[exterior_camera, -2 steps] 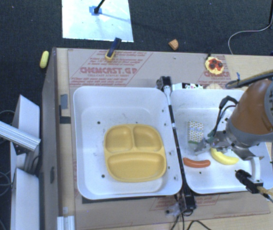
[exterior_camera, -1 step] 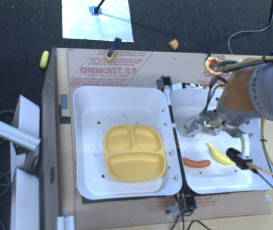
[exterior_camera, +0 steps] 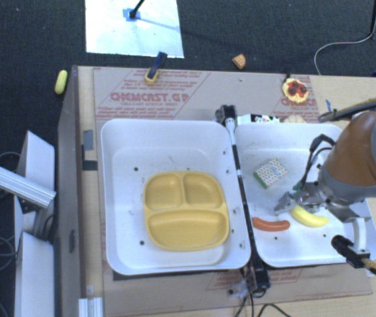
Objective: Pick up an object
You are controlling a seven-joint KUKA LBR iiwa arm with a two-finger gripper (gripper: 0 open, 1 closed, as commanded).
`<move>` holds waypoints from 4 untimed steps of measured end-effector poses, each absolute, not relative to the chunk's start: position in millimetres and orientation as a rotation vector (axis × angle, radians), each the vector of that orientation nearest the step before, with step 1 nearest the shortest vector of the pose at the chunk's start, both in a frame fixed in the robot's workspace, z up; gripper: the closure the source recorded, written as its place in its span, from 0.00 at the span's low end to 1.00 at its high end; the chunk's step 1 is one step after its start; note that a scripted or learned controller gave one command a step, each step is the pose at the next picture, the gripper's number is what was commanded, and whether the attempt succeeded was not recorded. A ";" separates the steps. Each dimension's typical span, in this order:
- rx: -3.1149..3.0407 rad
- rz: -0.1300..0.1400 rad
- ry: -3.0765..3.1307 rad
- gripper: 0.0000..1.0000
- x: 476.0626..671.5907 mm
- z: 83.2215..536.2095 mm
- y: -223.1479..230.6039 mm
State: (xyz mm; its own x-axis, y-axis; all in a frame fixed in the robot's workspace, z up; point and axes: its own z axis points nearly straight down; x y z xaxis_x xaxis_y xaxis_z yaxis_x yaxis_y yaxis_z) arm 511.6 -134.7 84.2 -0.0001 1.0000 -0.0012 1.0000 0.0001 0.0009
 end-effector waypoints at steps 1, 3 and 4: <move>2.218 0.004 2.222 1.00 512.8 94.9 -134.0; 2.216 0.003 2.223 0.00 487.4 244.6 -79.7; 2.221 -0.001 2.222 0.00 486.0 157.9 -118.9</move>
